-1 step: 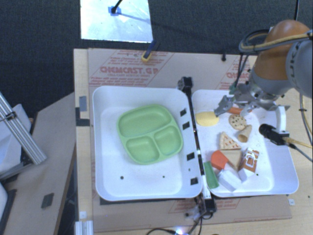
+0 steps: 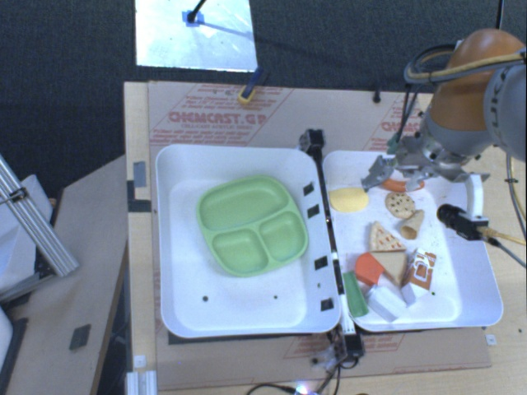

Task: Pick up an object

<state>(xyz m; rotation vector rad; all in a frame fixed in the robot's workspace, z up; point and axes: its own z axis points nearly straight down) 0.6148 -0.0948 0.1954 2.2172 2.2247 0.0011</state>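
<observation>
Objects for picking lie in the right bin (image 2: pixel 486 303), none lifted. Left to right:

- Left bin (image 2: pixel 177 303): one green divided plate (image 2: pixel 251 225), three compartments, lying flat, tilted a little against the bin's edges.
- Divider between the bins: a green block (image 2: pixel 355 295) at the right bin's left wall, near the front.
- Right bin, back left: yellow oval piece (image 2: pixel 349 199), near the divider.
- Pincer (image 2: pixel 380 174) hangs just above and to the right of the yellow piece; the arm (image 2: pixel 469 89) enters from the right. Fingers blur into the grey body, so whether they stand wide or narrow I cannot tell; nothing visibly between them.
- Centre: round biscuit (image 2: pixel 400 205), small cone (image 2: pixel 412 222), triangular wedge (image 2: pixel 384 238), close together.
- Front: orange block (image 2: pixel 369 267), white block (image 2: pixel 384 304), a red-and-white packet (image 2: pixel 421 270).
- All rests on the counter (image 2: pixel 107 212).
</observation>
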